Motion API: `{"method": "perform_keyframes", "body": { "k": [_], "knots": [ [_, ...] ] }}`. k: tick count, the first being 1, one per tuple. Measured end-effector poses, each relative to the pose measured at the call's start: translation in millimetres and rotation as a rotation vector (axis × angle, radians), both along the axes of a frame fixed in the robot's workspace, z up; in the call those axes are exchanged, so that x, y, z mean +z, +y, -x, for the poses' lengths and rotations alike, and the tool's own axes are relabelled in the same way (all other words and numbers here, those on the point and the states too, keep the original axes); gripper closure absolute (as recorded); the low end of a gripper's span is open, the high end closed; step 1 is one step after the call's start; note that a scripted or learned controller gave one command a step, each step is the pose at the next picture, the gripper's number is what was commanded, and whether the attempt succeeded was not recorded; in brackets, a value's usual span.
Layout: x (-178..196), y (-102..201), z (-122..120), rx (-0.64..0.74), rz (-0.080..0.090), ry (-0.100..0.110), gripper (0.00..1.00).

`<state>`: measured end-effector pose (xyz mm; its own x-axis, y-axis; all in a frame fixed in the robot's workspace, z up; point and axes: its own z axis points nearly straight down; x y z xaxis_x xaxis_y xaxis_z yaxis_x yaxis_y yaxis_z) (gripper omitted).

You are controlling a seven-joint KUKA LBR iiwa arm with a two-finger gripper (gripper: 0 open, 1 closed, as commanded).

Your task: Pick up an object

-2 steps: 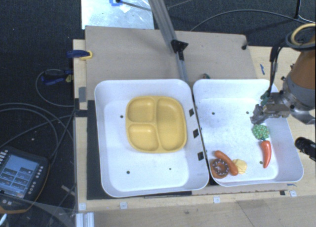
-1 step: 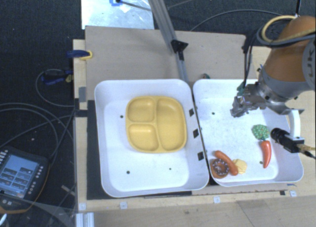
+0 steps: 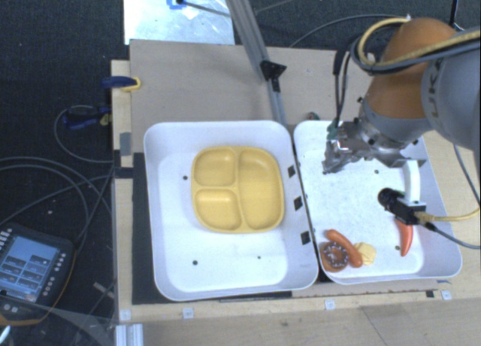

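Note:
The right bin (image 3: 353, 205) holds a few small toy foods along its near edge. An orange-red sausage (image 3: 343, 244) lies slanted there, touching a brown ring donut (image 3: 332, 257) on its left. A small pale yellow piece (image 3: 367, 252) sits just right of the sausage. Farther right lies an orange-red pepper (image 3: 406, 238), pointing toward the near rim. My gripper (image 3: 332, 161) hangs over the bin's far left part, well apart from all of these, with nothing visibly held.
The left bin (image 3: 164, 209) carries a yellow divided plate (image 3: 238, 189) at its middle. A grey pole (image 3: 248, 21) slants down to the bins' far edge. Cables and a handheld control pad (image 3: 26, 262) lie off the bench at left.

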<state>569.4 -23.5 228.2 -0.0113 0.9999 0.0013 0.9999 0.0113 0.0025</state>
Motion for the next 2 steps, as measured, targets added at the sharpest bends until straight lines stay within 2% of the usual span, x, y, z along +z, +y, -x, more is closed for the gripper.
{"method": "perform_keyframes", "body": {
  "k": [1,2],
  "knots": [
    [10,53,-28,0.001,-0.001,-0.002,1.0],
    [6,92,-54,-0.001,0.0,-0.001,1.0]
  ]
}}
